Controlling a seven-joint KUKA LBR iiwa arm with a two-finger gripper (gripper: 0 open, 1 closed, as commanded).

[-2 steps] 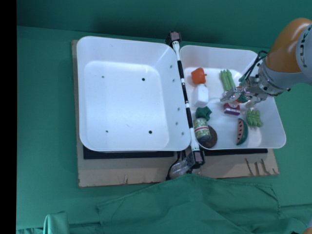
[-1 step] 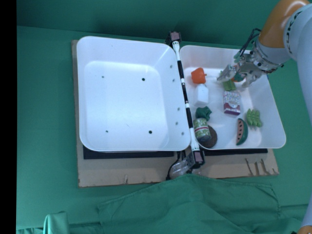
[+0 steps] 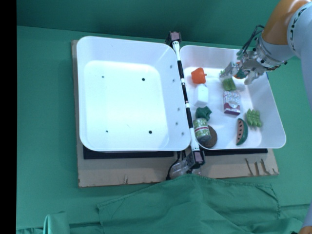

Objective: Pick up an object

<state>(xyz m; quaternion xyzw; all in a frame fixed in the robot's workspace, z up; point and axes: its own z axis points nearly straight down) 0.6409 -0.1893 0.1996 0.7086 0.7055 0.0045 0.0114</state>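
Observation:
My gripper (image 3: 239,74) hovers over the far right part of the right bin (image 3: 273,130), its two fingers spread apart and open. A small orange-red object (image 3: 239,73) shows in the gap between them; I cannot tell if the fingers touch it. Just in front of the gripper lies a small green piece (image 3: 228,84). An orange pepper (image 3: 198,75) sits to its left, and a red-and-white packet (image 3: 231,102) lies nearer the camera. Nothing is lifted.
The right bin also holds a white block (image 3: 201,94), a dark green toy (image 3: 204,112), a green-labelled can (image 3: 201,127), a brown round item (image 3: 210,137), a watermelon slice (image 3: 241,131) and a bumpy green item (image 3: 253,117). The left bin (image 3: 97,52) stands beside it. Green cloth (image 3: 195,204) lies in front.

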